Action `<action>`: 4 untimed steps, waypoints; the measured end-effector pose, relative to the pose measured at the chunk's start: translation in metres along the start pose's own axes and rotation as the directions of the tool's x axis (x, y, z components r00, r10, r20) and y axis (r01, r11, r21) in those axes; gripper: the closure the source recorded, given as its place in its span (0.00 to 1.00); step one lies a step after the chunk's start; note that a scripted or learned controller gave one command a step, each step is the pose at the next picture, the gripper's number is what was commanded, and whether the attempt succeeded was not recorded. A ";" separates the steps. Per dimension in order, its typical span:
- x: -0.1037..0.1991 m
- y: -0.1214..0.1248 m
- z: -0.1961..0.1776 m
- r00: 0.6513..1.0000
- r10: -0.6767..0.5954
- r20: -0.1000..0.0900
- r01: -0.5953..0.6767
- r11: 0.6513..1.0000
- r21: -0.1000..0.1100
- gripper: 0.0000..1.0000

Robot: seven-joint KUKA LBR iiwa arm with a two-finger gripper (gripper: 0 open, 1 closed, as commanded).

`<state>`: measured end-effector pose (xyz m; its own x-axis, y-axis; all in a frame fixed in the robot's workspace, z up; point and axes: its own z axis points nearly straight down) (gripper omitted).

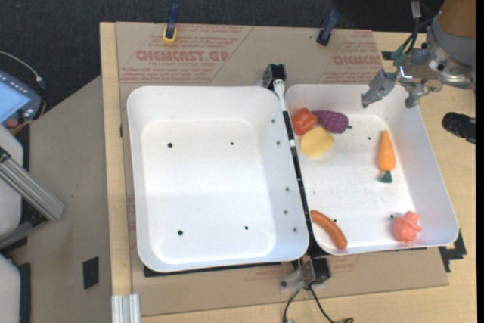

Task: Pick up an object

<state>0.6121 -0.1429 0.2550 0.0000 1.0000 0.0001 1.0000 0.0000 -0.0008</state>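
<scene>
My gripper (394, 94) hovers over the far edge of the right bin (423, 163), open, with nothing between its fingers. In that bin lie a purple grape bunch (331, 120), a red-orange pepper (303, 120) and a yellow fruit (317, 143), all clustered near the bin's left wall. An orange carrot (386, 153) lies to the right of them, below the gripper. Near the front edge sit an orange sausage (329, 228) and a pink strawberry-like piece (407, 226).
The left bin (204, 178) adjoins the right one along a black divider strip (291, 155). Both rest on a cardboard sheet (227, 49) held by a yellow clamp (171, 29) and a blue clamp (328, 28).
</scene>
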 end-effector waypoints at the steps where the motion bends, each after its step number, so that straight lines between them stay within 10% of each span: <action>1: 0.042 -0.107 -0.231 1.000 -0.004 0.002 0.004 1.000 -0.022 0.00; 2: 0.041 -0.104 -0.232 1.000 -0.001 0.003 0.001 1.000 -0.007 1.00; 3: 0.041 -0.104 -0.231 1.000 -0.001 0.003 0.001 1.000 -0.006 0.00; 4: 0.041 -0.104 -0.242 1.000 -0.001 0.005 0.001 1.000 -0.011 1.00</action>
<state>0.5086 -0.1016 0.4973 -0.0009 1.0000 -0.0051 0.9999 0.0010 0.0100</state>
